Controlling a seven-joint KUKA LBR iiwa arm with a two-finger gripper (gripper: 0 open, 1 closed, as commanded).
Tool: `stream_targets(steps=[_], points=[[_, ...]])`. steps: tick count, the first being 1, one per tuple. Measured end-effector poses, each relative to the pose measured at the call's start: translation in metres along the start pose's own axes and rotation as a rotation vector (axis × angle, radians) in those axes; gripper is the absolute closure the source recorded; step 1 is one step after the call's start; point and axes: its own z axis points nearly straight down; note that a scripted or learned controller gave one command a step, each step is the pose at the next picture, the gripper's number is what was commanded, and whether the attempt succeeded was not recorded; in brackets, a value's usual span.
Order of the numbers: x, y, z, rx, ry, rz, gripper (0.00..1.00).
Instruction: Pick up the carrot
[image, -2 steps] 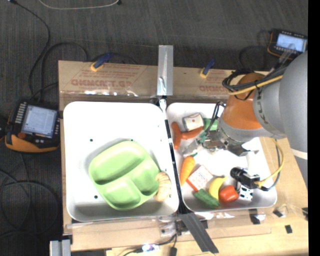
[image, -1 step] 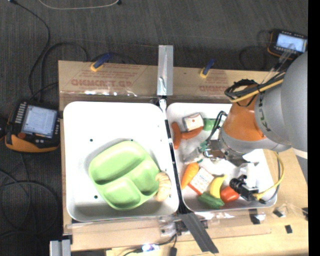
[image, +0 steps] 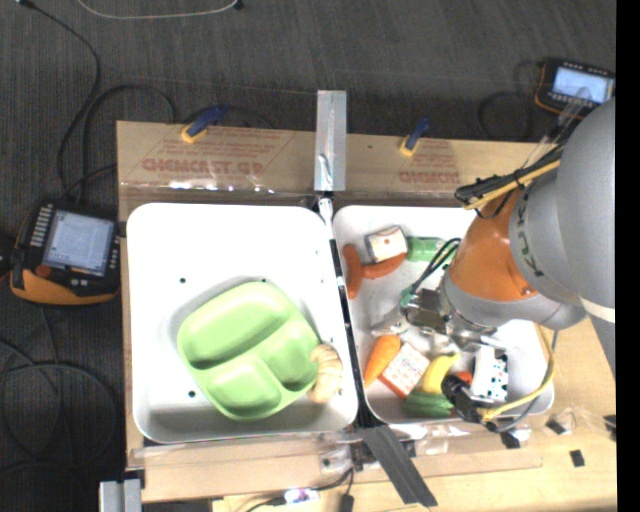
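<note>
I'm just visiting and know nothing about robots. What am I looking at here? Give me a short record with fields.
arm: grey with an orange band, reaching in from the right over the right bin
gripper: hidden under the wrist, so its state cannot be told
carrot: orange, lying near the right bin's left wall, not held
beside the carrot: a small orange and white box, a yellow piece and a green piece
left bin: white, holding a green divided plate

Lying in the left bin (image: 160, 240): green divided plate (image: 250, 345), pale bread-like piece (image: 326, 372) touching its right edge. Sitting in the right bin (image: 352, 228): red sausage (image: 372, 268), yellow banana (image: 438, 372), small cartons.
</note>
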Motion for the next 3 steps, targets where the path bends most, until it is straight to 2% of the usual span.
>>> stream_targets(steps=[1, 2, 3], points=[[-0.029, 0.020, -0.043, 0.020, -0.007, 0.098, 0.00], [0.029, -0.009, -0.093, 0.021, -0.009, 0.266, 0.00], [-0.003, -0.021, -0.004, 0.017, -0.004, 0.170, 0.00]])
